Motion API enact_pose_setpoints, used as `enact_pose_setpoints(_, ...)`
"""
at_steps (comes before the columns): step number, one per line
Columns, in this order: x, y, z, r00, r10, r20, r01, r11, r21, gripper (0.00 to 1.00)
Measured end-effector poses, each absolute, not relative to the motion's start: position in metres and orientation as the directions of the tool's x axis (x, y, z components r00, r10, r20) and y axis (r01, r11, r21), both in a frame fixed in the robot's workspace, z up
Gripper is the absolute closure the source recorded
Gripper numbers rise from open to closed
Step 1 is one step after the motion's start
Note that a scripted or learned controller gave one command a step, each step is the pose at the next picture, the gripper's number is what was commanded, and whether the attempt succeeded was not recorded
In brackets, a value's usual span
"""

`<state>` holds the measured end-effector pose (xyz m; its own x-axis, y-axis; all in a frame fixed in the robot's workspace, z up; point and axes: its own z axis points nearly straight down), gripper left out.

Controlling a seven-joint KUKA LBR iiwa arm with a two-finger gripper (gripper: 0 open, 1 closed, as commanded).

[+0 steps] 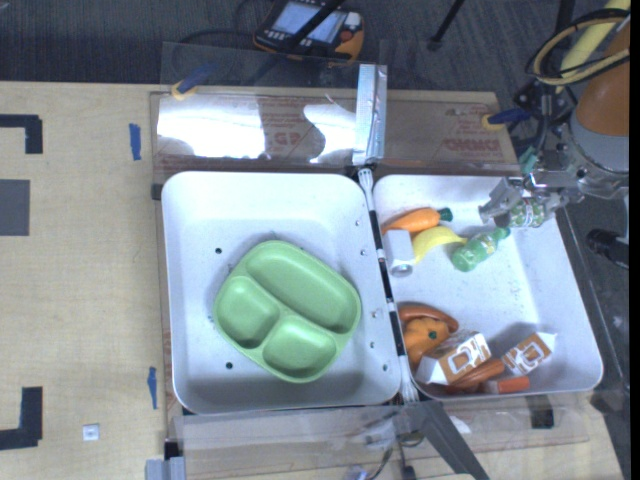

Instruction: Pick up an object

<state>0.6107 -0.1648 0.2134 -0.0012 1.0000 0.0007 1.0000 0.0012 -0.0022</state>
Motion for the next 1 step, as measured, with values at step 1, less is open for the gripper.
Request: enact_pose_setpoints(1, 0.6202, -0.1781, 0.1071, -0.057, 0.998, -0.008, 0.998, 0.057, 0.016, 0.0)
